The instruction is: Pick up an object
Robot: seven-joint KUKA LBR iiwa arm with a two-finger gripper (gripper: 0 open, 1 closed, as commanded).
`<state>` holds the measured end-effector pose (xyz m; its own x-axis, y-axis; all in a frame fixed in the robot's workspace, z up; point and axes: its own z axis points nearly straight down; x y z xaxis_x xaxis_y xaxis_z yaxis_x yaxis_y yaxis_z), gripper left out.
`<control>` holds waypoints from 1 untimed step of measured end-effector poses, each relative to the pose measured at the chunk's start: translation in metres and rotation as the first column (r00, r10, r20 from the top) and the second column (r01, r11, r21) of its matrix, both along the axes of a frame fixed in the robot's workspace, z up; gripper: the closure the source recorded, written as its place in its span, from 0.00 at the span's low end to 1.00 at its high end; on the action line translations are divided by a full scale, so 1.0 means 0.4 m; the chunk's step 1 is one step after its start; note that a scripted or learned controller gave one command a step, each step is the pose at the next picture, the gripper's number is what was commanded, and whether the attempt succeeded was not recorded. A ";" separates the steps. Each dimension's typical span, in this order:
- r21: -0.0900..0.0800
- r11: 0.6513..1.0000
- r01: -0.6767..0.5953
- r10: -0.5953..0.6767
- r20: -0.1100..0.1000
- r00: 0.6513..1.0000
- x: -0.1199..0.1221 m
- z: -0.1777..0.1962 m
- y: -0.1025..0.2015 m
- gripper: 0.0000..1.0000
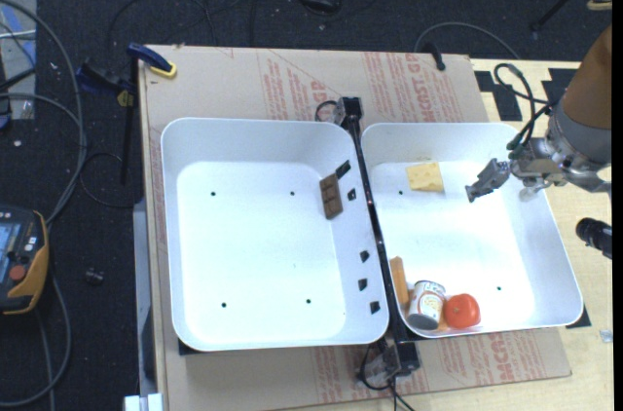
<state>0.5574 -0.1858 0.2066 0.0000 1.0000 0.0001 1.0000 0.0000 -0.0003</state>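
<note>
**binwatcher:** So where's everything sitting? The hand (484, 182) hangs over the right bin (545, 214), toward its far right side, with the arm (589, 107) coming in from the right. Can't tell whether the fingers are apart or together, it's just a dark grey blob at that angle.

**gripnerd:** Agreed, and nothing shows between them. The yellow sponge block (424, 176) lies just left of the hand, on the bin's far side, not touching it. Down in the near left corner of the same bin there's a little pile: a small can (424, 301), a red tomato (462, 310) right against it, and an orange stick (399, 280) along the left wall.

**binwatcher:** The left bin (195, 205) has a brown chocolate bar (332, 197) leaning near its right wall. Both bins sit on the cardboard-covered surface (243, 83).
</note>
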 end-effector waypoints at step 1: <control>0.000 1.000 -0.001 0.001 -0.001 1.000 0.072 -0.068 -0.019 0.00</control>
